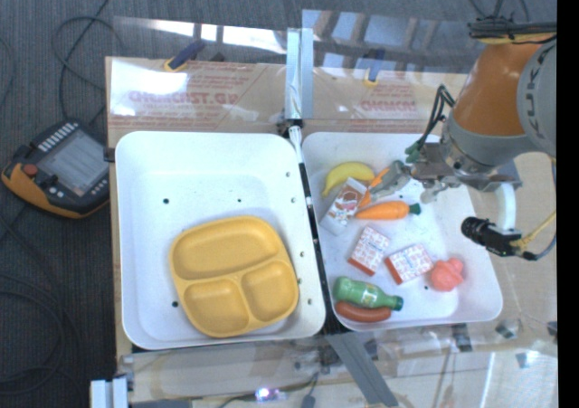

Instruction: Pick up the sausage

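The sausage (363, 312) is a reddish-brown link lying along the front wall of the right bin (479, 302). It sits just below a green bottle (366, 292) and touches it. My gripper (391, 180) hovers at the back of the right bin, above the space between the banana (347, 175) and the carrot (386, 211). It is far from the sausage. The fingers look open, with nothing between them.
Between gripper and sausage lie a small carton (344, 205) and two red-and-white boxes (369, 250) (409, 263), with a pink toy (445, 274) at front right. A yellow divided tray (233, 274) sits in the left bin (145, 171). A pendant (56, 167) rests on the floor at left.
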`<state>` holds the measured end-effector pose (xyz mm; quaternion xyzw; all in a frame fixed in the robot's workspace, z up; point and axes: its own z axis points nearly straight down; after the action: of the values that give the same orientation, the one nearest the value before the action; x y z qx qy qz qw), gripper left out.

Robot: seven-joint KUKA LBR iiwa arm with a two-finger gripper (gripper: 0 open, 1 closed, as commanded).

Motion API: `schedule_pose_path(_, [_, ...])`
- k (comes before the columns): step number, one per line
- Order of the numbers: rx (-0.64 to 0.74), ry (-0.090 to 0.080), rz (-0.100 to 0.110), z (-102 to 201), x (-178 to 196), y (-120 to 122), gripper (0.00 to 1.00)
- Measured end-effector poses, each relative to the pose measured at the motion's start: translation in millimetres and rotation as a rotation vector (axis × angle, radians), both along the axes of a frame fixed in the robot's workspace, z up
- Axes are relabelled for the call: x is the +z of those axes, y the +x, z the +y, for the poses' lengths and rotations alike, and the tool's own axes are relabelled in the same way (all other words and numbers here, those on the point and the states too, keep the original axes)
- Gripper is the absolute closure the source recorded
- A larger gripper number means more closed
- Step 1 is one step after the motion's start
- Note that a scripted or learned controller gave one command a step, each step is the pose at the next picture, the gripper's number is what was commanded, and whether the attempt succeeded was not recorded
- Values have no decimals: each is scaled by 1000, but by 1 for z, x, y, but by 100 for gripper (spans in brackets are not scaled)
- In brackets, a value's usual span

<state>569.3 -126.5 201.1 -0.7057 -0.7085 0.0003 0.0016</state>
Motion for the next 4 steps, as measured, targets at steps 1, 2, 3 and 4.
schedule_pose_path(1, [-38,-4,-33,24,-86,8,0])
schedule_pose_path(2, [77,-7,-30,25,-92,27,0])
schedule_pose_path(3, [178,-7,-34,25,-102,77,0])
schedule_pose_path(4, [371,-8,-19,11,-110,-5,0])
